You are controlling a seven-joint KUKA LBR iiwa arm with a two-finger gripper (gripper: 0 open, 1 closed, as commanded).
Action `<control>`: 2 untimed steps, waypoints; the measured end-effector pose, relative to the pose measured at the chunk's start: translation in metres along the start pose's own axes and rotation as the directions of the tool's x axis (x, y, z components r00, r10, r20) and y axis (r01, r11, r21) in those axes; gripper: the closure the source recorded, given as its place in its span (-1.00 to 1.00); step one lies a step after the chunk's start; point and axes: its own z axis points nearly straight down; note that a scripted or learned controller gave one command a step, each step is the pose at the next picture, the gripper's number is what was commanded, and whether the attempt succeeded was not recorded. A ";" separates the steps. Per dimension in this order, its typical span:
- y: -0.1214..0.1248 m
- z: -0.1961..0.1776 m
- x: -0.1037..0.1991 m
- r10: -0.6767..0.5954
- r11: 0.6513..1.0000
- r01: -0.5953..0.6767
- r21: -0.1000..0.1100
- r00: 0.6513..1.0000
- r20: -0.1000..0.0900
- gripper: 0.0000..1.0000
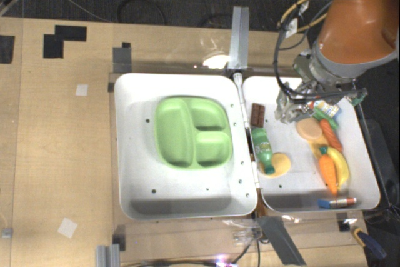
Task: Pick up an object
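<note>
Several objects crowd the right bin (369,191); gripper (289,110) hangs low by the tan round piece (308,129), just beside the carrot (330,134). Finger state: cannot tell. Risk: tight clutter could deflect the grasp, or catch two items.

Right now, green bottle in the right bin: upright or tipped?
Tipped. The green bottle lies flat on the floor of the right bin along its left wall, its long side showing, between the brown bar and a yellow piece.
</note>
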 end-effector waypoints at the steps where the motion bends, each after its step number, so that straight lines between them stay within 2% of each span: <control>1: -0.079 0.002 0.009 -0.047 0.999 0.047 0.001 0.999 -0.002 1.00; 2: -0.154 -0.025 0.027 -0.215 0.977 0.215 0.003 0.977 -0.001 1.00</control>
